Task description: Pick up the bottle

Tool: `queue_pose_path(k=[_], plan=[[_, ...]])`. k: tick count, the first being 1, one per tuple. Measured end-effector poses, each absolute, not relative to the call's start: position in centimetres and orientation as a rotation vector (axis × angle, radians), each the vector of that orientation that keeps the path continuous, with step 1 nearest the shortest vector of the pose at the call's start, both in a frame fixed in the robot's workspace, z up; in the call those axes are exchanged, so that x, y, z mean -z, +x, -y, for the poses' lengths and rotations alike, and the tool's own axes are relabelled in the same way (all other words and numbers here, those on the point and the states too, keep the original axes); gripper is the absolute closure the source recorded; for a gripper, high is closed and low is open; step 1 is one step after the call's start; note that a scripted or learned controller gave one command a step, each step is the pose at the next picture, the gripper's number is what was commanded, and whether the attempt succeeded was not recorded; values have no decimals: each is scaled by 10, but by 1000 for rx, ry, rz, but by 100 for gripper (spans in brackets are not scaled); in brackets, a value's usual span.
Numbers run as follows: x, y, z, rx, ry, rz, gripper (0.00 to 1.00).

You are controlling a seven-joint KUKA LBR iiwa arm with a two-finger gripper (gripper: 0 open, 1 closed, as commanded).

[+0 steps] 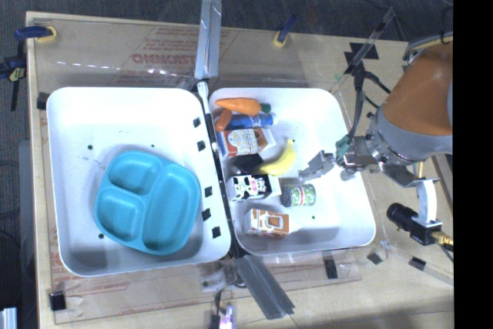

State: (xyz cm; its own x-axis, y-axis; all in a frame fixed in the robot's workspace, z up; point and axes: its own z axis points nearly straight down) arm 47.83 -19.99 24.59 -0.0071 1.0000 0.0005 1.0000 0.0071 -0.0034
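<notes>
The bottle (245, 120) is lying on its side against the right bin's (350, 127) far left corner, orange-bodied with a blue cap end pointing right, tucked under a carrot (239, 104). Its label is too blurred to read. Beside it a packet (245, 141), a banana (280, 159), a cow-print carton (250, 186), a can (299, 194) and a small box (268, 222) are crowding the bin. The gripper (317, 164) is hovering near the can; whether it is gripping anything, I cannot tell. A blue tray (146, 200) is sitting in the left bin (69, 119).
</notes>
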Motion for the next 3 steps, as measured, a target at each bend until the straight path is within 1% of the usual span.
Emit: queue_pose_path(k=[1, 2, 3], plan=[[-138, 504, 135, -7, -2674, 1637, 0], [-148, 505, 135, -9, -2670, 1640, 100], [-108, 579, 136, 25, -2302, 2166, 100]])
